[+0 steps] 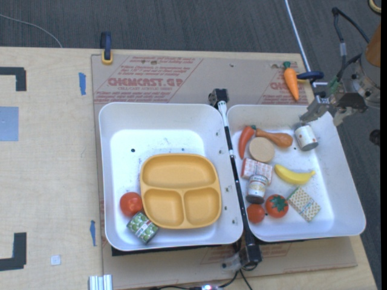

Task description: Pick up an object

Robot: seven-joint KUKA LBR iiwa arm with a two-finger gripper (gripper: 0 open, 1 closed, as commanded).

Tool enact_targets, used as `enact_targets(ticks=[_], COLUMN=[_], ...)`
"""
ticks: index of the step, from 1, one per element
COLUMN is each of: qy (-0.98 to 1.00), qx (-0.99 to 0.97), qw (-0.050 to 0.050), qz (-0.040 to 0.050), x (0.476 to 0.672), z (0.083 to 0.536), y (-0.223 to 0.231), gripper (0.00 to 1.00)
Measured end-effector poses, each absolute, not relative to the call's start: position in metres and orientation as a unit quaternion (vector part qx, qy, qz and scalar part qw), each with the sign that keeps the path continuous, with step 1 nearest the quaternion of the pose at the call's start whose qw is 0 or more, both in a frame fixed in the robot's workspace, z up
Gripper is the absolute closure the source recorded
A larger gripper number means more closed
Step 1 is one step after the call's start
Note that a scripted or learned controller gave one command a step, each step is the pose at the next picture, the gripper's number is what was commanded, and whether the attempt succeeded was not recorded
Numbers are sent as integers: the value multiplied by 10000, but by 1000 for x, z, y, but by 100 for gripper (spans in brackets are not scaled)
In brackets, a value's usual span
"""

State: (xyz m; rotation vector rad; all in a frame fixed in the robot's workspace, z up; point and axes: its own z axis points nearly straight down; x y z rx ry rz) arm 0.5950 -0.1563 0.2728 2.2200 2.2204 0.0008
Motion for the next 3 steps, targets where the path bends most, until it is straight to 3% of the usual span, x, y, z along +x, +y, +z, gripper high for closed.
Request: enact_targets(ticks=[1, 2, 3], qy=[7069, 7072, 7070], qx=[7073, 7070, 7072], qw=[-9, 13, 83], qz=[-8, 6, 33], x=[574, 569, 527], z=[157, 96, 90], y=[-184, -165, -138], gripper=[0, 0, 0])
